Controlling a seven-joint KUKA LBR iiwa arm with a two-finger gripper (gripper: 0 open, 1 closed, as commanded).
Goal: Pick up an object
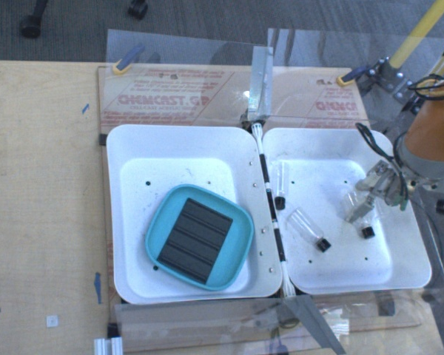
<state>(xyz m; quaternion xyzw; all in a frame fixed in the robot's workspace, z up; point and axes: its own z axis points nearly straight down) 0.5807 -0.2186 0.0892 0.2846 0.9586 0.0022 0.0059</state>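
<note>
My gripper (381,186) hangs over the right part of the right bin (407,272), under the orange wrist band. Just below and left of it lies a clear tube (357,209), with a small black cap (367,232) near it. The tube looks very close to the gripper, but contact between them cannot be made out. A second clear tube (305,226) with a black cap lies near the bin's middle. A third clear tube (279,186) lies along the bin's left wall. In the left bin (126,154) a teal square plate (233,261) carries a black ribbed block (195,239).
A metal divider post (260,87) stands at the back between the bins. Cables and a yellow pole (422,28) sit at the back right beside the arm. The wooden bench top (37,198) spreads to the left.
</note>
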